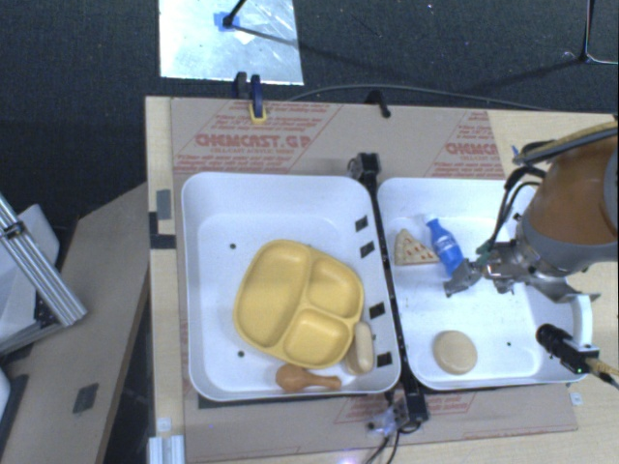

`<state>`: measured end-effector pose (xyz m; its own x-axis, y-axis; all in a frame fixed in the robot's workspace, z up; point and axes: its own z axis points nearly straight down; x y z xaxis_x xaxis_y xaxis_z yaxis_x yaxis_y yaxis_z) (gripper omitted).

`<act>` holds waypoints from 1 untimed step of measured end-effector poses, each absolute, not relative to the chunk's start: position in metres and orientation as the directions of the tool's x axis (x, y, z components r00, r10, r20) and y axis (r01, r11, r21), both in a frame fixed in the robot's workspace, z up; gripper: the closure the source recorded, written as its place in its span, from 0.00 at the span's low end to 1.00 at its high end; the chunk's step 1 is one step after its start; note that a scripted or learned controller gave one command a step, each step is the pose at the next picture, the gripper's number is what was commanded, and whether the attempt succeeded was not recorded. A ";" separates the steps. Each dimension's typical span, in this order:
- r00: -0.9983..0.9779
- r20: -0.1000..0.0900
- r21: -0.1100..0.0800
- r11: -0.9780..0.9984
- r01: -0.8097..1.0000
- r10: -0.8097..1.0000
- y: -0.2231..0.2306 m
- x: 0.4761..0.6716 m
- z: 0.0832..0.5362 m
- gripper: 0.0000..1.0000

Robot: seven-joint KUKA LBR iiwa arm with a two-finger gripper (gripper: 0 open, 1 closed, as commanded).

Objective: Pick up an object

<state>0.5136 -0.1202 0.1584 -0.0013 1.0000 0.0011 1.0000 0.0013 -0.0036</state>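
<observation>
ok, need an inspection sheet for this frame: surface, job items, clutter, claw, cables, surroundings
Surface: bench with a printed board under two white bins, left bin and right bin.
Job's things: right bin holds a blue bottle, a triangular cracker and a round tan piece. Left bin holds a yellow divided tray, a drumstick and a pale oblong piece.
Clutter: clamp on the bench's far edge.
Claw: claw low over the right bin beside the blue bottle; finger state unreadable.
Cables: black cable along the far edge.
Surroundings: dark floor, shiny sheet, metal rail at left.
</observation>
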 end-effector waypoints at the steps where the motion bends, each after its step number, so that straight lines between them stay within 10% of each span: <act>1: -0.001 0.001 -0.003 0.001 1.000 1.000 -0.120 0.516 0.096 0.00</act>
<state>0.5165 -0.1198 0.0960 -0.0012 1.0000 0.0013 1.0000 0.0012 -0.0034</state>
